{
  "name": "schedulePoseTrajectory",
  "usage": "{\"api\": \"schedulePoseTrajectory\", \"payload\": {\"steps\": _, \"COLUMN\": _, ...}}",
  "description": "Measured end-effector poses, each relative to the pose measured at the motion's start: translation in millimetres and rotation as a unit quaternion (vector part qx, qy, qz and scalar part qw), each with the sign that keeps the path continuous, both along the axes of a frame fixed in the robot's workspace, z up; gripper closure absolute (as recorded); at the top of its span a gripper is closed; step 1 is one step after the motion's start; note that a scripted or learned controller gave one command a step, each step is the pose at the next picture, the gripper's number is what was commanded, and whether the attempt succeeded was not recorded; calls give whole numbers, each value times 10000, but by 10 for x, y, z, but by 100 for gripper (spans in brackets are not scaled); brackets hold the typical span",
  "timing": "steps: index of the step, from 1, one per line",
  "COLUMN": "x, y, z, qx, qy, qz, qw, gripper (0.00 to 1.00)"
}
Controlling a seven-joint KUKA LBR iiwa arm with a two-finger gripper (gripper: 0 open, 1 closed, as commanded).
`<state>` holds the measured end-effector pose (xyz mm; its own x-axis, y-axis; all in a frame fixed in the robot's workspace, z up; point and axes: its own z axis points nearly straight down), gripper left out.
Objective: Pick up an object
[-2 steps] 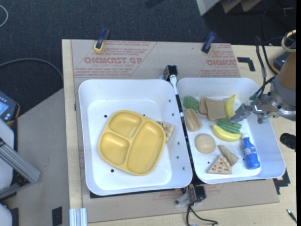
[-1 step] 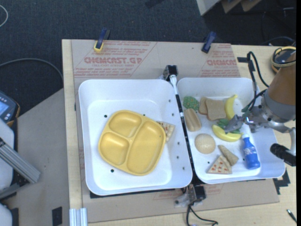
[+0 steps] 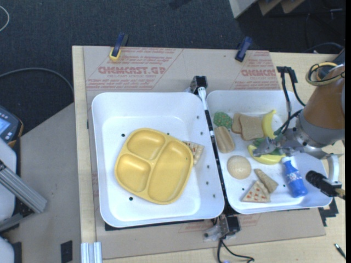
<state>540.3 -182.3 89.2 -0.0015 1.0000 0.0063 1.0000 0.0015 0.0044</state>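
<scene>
While the pincer (image 3: 270, 145) sat low in the right bin (image 3: 323, 201), its tip was over a yellow banana-shaped item (image 3: 267, 159), which lay curved and glossy near the bin's middle. Whether the fingers were apart or together could not be told. Just beside it lay a second yellow banana (image 3: 268, 123), a slice of toast (image 3: 251, 127), a round beige bun (image 3: 239, 166), a blue bottle (image 3: 294, 178) and a pizza wedge (image 3: 255, 193). A yellow divided plate (image 3: 154, 165) lay in the left bin (image 3: 109, 114) on the bench (image 3: 82, 147).
</scene>
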Motion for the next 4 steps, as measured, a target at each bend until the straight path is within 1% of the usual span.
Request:
{"api": "schedulePoseTrajectory", "payload": {"steps": 1, "x": 36, "y": -27, "z": 162, "qx": -40, "qy": -74, "qz": -1, "qw": 10000, "gripper": 100}}
{"api": "schedulePoseTrajectory", "payload": {"steps": 2, "x": 30, "y": -36, "z": 594, "qx": -46, "qy": -4, "qz": -5, "qw": 10000, "gripper": 100}}
{"api": "schedulePoseTrajectory", "payload": {"steps": 3, "x": -7, "y": 44, "z": 1082, "qx": -43, "qy": -5, "qz": -1, "qw": 10000, "gripper": 100}}
{"api": "schedulePoseTrajectory", "payload": {"steps": 4, "x": 5, "y": 42, "z": 1376, "qx": -45, "qy": -6, "qz": -2, "qw": 10000, "gripper": 100}}
